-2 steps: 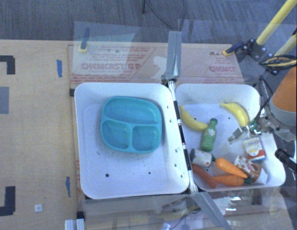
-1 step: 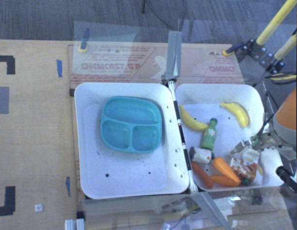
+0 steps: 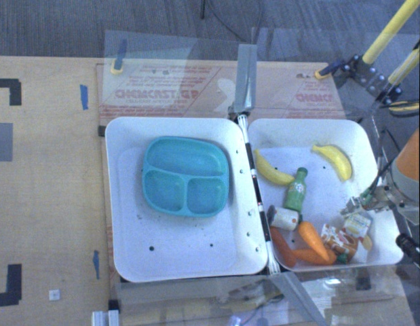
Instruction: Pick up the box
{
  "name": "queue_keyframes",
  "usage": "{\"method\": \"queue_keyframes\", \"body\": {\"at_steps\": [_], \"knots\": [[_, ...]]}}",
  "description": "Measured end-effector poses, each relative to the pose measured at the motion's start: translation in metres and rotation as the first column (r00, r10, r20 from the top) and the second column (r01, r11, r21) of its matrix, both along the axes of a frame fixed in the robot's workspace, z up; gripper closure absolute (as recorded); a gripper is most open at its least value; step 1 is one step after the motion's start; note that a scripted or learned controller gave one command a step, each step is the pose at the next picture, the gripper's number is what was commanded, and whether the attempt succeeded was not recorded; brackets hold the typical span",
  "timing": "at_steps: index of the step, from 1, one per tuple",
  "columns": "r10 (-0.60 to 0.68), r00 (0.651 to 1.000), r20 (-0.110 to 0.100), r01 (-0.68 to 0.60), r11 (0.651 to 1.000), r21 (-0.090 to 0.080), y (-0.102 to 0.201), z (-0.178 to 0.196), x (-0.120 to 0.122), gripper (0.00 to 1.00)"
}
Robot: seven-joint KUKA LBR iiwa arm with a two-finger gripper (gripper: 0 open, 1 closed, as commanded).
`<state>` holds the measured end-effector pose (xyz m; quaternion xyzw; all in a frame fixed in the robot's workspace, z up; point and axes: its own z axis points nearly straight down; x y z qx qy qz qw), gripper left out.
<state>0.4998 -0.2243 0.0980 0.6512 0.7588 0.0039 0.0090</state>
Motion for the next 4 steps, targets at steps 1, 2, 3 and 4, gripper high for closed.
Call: {"method": "queue_keyframes", "body": {"at_steps": [1,2,3,4], "knots": [[0.006,1.0,-0.006,-0.006,1.0,0.008,0.004,-0.001,0.0,0.0],[-0.06,0.998,-0.01,0.06,0.998,0.006,0.013,-0.01,0.041,0.0],[0.187,0.982,-0.016,-0.187,0.982,0.004,0.001,0.014,0.042,0.0],[-0.255,0.967,-0.013,0.256,0.967,0.018,0.013,-0.009,0.121,0.0]]}}
